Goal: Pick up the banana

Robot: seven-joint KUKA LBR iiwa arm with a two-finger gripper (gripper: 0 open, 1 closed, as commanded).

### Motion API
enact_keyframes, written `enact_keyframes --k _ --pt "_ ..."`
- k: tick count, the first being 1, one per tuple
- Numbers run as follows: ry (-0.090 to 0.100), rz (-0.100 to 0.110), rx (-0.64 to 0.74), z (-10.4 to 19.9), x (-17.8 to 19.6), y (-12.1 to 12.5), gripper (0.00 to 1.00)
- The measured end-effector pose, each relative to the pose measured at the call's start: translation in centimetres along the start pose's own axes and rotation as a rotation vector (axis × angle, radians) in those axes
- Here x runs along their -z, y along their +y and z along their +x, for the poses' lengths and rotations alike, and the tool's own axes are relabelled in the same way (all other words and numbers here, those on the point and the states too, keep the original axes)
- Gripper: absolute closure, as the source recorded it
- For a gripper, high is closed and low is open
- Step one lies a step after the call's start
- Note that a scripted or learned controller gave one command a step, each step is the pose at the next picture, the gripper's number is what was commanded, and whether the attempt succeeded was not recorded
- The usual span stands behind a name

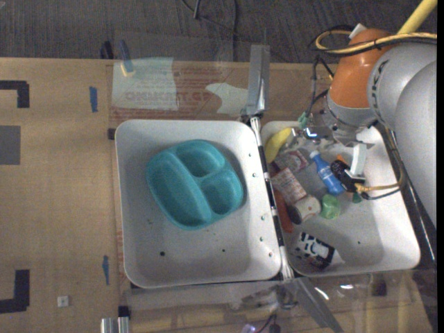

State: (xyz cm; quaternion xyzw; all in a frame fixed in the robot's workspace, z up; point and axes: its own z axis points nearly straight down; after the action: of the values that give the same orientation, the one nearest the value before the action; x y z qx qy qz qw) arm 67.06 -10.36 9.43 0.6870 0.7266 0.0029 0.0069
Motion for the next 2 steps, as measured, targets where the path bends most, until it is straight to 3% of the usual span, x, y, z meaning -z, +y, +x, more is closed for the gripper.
enact_keyframes --k 1,2 --pt "0.004 -0.004 -0.225 -3.6 0.0 0.0 0.00" --pt "0.001 -0.003 -0.080 0.3 0.0 0.0 0.00"
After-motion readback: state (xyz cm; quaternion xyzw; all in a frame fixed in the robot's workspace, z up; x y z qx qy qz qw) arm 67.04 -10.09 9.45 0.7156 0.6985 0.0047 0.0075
